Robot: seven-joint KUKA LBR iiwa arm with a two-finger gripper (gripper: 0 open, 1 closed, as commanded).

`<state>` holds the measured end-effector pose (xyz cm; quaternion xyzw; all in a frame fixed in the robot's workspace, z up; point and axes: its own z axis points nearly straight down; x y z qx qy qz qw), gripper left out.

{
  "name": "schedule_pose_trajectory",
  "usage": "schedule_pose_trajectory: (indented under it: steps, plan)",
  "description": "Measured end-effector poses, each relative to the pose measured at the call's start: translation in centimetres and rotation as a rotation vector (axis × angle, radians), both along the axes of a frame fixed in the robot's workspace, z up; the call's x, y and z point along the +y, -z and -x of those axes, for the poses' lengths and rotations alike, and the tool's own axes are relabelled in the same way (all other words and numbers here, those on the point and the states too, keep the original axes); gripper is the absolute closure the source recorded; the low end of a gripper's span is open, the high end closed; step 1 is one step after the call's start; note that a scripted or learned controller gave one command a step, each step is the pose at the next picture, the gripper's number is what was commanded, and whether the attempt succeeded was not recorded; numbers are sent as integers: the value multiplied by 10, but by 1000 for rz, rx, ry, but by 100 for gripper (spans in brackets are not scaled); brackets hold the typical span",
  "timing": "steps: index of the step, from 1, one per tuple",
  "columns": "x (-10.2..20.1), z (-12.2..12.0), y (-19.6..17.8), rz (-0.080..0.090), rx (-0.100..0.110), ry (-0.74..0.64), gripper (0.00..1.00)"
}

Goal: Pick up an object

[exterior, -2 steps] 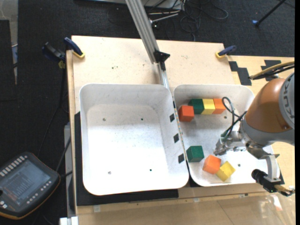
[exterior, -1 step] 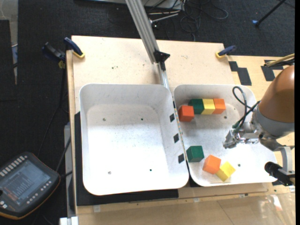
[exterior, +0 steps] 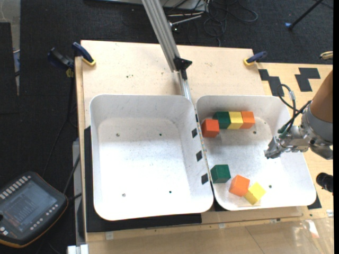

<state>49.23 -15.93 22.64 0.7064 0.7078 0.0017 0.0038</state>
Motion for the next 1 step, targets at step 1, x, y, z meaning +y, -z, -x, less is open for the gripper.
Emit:
schedule_pose_trajectory:
  steps: [1]
  plan:
    - [0, -2, -28, -1, 3, -1, 100]
